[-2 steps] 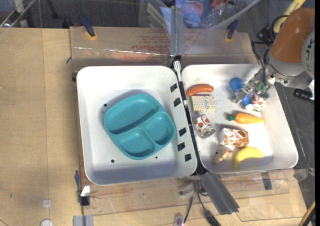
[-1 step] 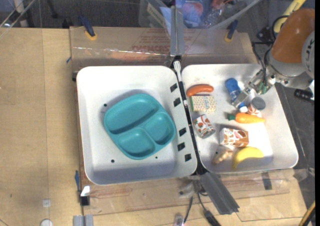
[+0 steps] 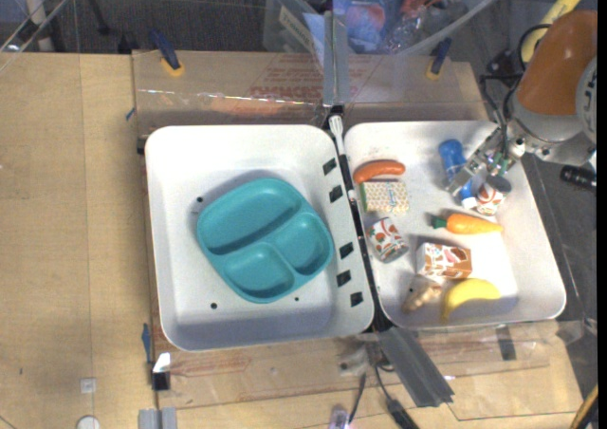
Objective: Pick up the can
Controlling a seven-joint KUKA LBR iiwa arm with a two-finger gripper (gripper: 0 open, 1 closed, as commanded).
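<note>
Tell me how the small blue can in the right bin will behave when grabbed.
The small blue cylindrical can looks rigid, so it probably won't crush. It seems to lie on its side, so a nudge may roll it. The end effector sits beside it; its smooth round wall could slip.

Single fixed camera above the bench [image 3: 66,228], angled down, both white bins [image 3: 171,228] in frame, arm [image 3: 560,66] entering from right

Tray [image 3: 261,245] in left bin [image 3: 171,228]; can [image 3: 451,159] in right bin [image 3: 541,266], behind carrot [image 3: 471,223].

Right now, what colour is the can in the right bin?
Blue. The can shows in the camera view, just left of the gripper.
</note>
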